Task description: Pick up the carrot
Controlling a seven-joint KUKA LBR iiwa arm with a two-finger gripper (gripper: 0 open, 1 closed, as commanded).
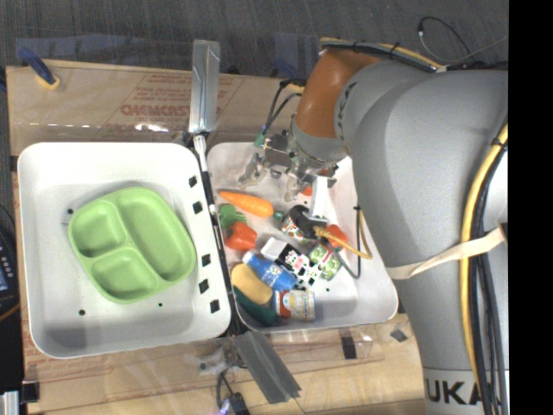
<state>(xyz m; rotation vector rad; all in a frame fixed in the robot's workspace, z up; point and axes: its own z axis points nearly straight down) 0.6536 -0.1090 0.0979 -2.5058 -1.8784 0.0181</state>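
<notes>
The carrot point(247, 204) lies on its side on the floor of the right bin point(373, 294), near the bin's left wall. It is orange, with its tip pointing right. My gripper point(275, 177) hangs just above and slightly behind the carrot at the bin's far end. It is open, and nothing shows between its fingers. The grey arm with its orange band point(323, 89) covers the bin's right side.
Several small items crowd the near half of the right bin: an orange piece point(241, 235), a blue bottle point(269, 271), a yellow object point(251, 289), a small can point(299, 304) and another orange item point(333, 234). A green divided plate point(130, 242) sits in the left bin point(43, 232).
</notes>
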